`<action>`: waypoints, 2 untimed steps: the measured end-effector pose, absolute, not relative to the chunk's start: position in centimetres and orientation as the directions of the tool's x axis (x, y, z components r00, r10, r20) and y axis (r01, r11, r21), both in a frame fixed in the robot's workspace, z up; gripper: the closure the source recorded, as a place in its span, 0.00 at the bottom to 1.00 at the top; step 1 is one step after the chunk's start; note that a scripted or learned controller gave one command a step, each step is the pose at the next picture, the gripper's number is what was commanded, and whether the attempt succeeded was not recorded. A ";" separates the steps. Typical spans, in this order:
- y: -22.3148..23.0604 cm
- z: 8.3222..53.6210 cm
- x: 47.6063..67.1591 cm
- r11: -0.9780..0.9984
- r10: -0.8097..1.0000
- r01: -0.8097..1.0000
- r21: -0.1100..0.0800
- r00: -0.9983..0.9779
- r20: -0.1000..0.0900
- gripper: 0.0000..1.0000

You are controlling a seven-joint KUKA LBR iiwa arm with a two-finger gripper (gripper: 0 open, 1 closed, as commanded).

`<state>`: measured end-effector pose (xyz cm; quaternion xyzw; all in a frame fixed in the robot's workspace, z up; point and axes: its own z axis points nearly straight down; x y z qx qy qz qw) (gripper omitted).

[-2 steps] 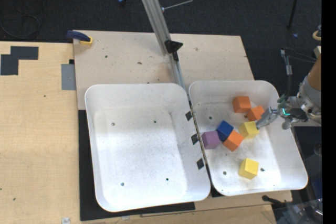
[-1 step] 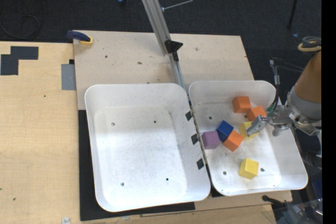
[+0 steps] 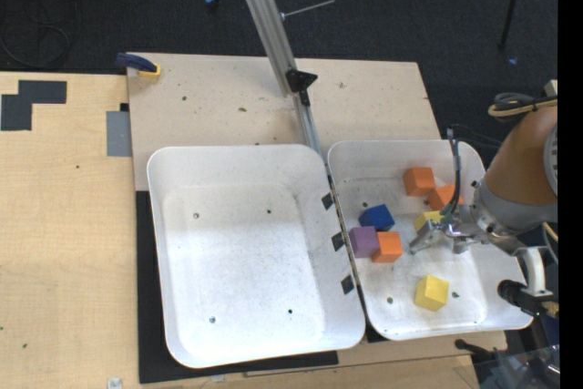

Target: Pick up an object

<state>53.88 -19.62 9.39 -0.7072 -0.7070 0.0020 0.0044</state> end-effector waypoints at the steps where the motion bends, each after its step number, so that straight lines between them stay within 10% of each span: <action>1: -19.7 9.2 53.9 -0.004 1.000 1.000 -0.002 0.004 0.001 0.00; 2: -19.7 10.2 53.8 -0.009 1.000 1.000 -0.004 0.009 0.003 1.00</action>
